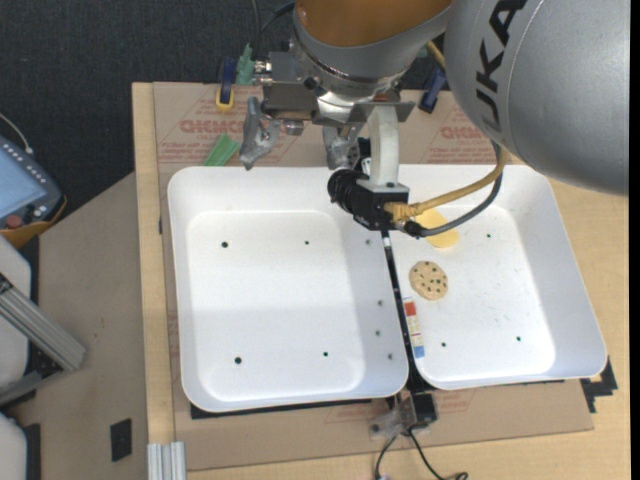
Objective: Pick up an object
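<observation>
1. A small black fitting [418, 408] with a cable sits on the surface [300, 438] at 6 o'clock, just outside the two bins' near rims.
2. A pen [411, 320], white with red and blue marks, lies along the 9 o'clock wall of the right bin [545, 268].
3. A round speckled cookie [430, 280] lies just beside the pen, at its 1 o'clock.
4. A yellow piece [443, 238], partly hidden, lies near the cookie at its 12 o'clock.
5. The claw [298, 146] hangs over the 12 o'clock rim of the left bin [187, 268], spread wide with nothing between its fingers.
6. A green piece [222, 150] lies on the surface at the claw's 9 o'clock, outside the bins.
</observation>
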{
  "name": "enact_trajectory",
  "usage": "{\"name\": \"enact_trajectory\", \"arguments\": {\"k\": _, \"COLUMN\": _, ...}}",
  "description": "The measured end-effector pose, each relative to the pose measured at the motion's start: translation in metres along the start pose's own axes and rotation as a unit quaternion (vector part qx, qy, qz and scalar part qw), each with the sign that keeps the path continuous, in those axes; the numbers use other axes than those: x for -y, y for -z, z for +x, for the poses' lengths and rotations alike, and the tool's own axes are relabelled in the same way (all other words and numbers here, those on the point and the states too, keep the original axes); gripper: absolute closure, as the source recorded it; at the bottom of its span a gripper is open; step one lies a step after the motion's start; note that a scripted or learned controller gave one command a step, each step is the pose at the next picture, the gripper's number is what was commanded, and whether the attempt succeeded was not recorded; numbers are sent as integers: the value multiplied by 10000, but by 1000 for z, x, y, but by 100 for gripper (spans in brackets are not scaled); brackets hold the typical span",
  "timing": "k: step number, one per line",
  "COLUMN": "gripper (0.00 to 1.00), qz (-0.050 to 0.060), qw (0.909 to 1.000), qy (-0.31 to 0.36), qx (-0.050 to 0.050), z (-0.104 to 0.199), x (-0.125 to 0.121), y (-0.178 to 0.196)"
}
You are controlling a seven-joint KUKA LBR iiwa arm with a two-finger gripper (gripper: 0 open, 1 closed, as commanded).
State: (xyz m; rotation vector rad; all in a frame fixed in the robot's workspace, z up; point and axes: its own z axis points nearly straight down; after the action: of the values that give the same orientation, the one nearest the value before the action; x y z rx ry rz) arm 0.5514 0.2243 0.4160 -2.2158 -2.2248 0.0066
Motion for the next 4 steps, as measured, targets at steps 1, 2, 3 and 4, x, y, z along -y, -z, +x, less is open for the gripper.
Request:
{"name": "enact_trajectory", "arguments": {"k": 1, "gripper": 0, "qz": -87, "qw": 9999, "qy": -36, "qx": -34, "z": -53, "x": 44, "y": 119}}
{"name": "enact_trajectory", "arguments": {"k": 2, "gripper": 0, "qz": -67, "qw": 10000, "qy": -13, "qx": -19, "z": -16, "x": -43, "y": 120}}
{"name": "enact_trajectory", "arguments": {"k": 3, "gripper": 100, "qz": -65, "qw": 10000, "qy": -11, "qx": -20, "z": -17, "x": -40, "y": 130}}
{"name": "enact_trajectory", "arguments": {"k": 4, "gripper": 100, "qz": 63, "qw": 10000, "qy": -23, "qx": 20, "z": 0, "x": -54, "y": -134}}
